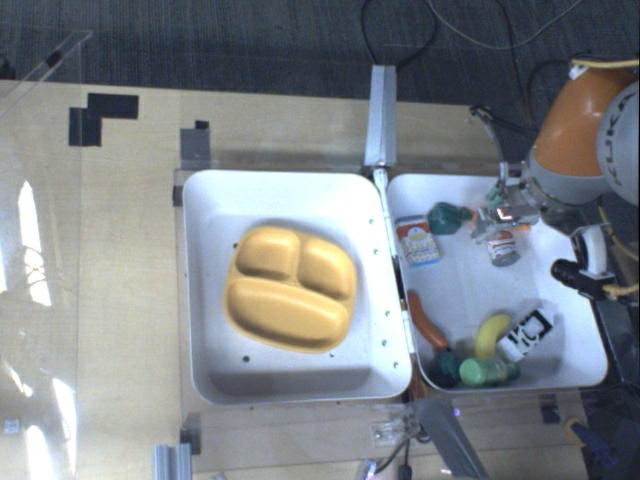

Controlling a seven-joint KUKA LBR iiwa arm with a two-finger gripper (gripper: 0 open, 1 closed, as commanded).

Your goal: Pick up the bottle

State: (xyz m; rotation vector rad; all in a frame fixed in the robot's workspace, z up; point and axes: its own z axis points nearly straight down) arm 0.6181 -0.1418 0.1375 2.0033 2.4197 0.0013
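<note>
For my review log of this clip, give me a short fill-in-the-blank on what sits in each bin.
1. The yellow divided tray lies in the ___ bin.
2. The banana lies in the ___ bin.
3. The gripper hangs above the ___ bin.
4. The tray has ___ compartments.

Missing words: left; right; right; three

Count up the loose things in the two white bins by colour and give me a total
Yellow: 2, the divided tray and the banana
Green: 2, the dark green item by the gripper and the green bottle
Orange-red: 1, the sausage-shaped piece
Black and white: 1, the small container
White and red: 1, the carton
Silver: 1, the can
Total: 8
</note>
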